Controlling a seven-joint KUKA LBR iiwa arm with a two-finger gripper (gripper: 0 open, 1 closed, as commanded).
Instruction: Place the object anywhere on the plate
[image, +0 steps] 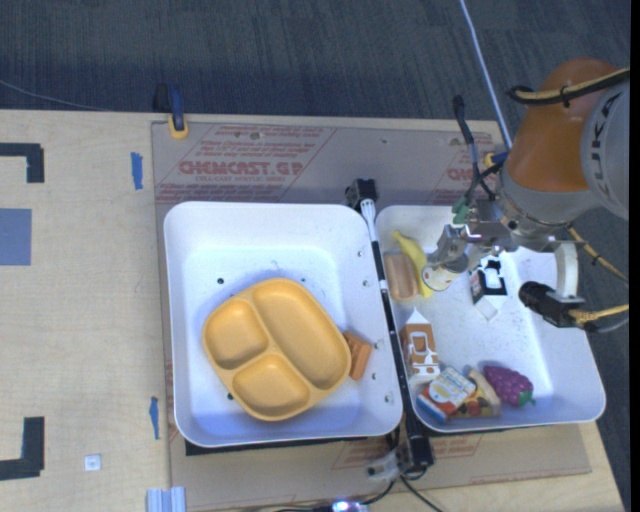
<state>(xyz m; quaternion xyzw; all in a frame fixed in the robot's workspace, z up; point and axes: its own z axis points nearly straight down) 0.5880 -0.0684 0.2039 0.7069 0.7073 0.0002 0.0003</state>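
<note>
The gripper (447, 262) hovers low over the right bin (560, 400), at its upper-left corner; whether it is clenched or released I cannot tell. A banana (411, 252) lies just left of it. The yellow plate (272, 345) sits well left, in the left bin (200, 250).

The arm (570, 130) reaches in from the right edge of the camera view, its grey body showing at the upper right corner with the orange band (555, 125) sitting just above the wrist. From the band the wrist slopes down and to the left, ending in a cluster of grey metal parts and thin cables. The gripper (447, 262) points down and leftward at the lower left end of that cluster. A black cable loops out from the wrist toward the right edge.
</note>
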